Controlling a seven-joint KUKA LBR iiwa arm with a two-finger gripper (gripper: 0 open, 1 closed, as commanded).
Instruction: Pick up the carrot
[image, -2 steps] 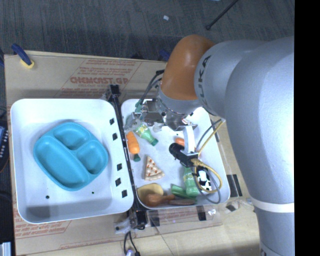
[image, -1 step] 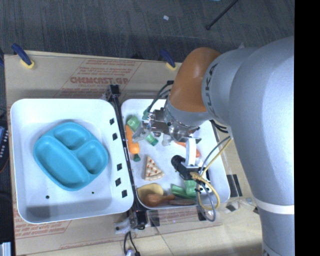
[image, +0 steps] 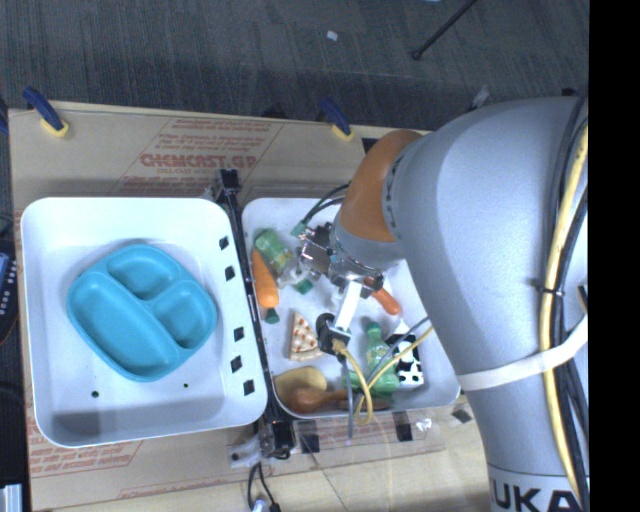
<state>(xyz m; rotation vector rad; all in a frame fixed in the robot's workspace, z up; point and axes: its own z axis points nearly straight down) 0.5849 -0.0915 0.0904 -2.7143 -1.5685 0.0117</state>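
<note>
Carrot (image: 265, 281) lies along the left wall of the right bin (image: 285, 215). Gripper (image: 312, 255) hangs over that bin's middle; whether it is spread or pressed together cannot be told.

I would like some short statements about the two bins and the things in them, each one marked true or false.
1. The blue plate lies in the left bin. True.
2. The carrot lies on the blue plate. False: it lies in the right bin, beside its left wall.
3. The pizza slice lies in the right bin. True.
4. The gripper is above the left bin. False: it is over the right bin, to the right of the carrot.
</note>
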